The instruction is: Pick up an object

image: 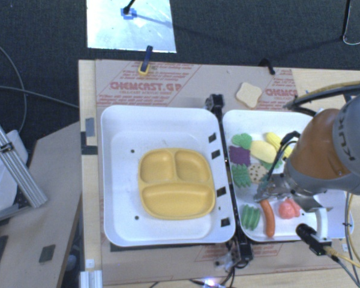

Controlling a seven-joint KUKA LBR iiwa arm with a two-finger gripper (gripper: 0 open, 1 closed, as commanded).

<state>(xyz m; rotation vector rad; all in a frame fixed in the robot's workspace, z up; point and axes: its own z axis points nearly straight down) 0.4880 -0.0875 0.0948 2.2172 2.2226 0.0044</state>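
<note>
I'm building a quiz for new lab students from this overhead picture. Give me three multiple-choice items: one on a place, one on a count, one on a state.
1. Where does the yellow tray lie?
A. left bin
B. right bin
C. on the cardboard outside the bins

2. How many compartments does the yellow tray have?
A. two
B. three
C. five

3. How does the orange carrot-like piece lie?
A. stacked on the tray
B. flat on the floor of the right bin
C. outside the bins

Answers: 1 A, it sits in the left bin; 2 B, two small above one long; 3 B, it lies beside the green pieces.

Bright, even overhead light, slightly soft pic
</note>
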